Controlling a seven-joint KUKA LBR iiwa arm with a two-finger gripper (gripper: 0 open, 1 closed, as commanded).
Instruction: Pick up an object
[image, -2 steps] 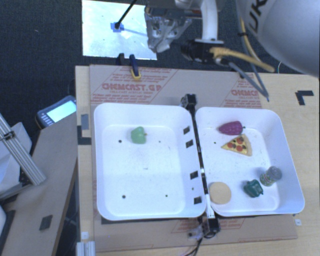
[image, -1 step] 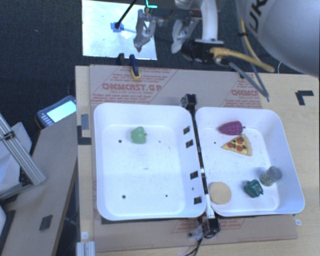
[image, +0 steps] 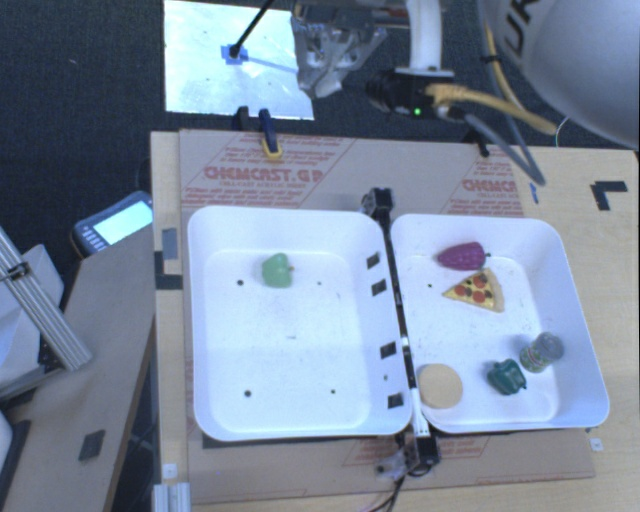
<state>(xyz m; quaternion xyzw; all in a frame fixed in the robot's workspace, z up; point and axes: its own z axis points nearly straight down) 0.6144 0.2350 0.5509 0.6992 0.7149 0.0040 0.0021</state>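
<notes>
The left bin (image: 215, 400) holds one small light-green object (image: 277, 270) near its back. In the right bin (image: 575, 340) lie a purple eggplant-like piece (image: 461, 256), a pizza slice (image: 476, 291), a round tan cookie (image: 439, 386), a dark green pepper-like piece (image: 506, 377) and a small greenish jar (image: 541, 351). My gripper (image: 325, 62) hangs high at the top of the view, beyond the back edge of the bins, above the bench. Nothing shows between its fingers.
A cardboard sheet (image: 300, 170) lies under both bins. A reflective plate (image: 215, 60) sits at the back left. A handheld device (image: 115, 225) and a metal rail (image: 40, 300) rest on the side table at left. Yellow cables (image: 490, 100) run from the arm at top right.
</notes>
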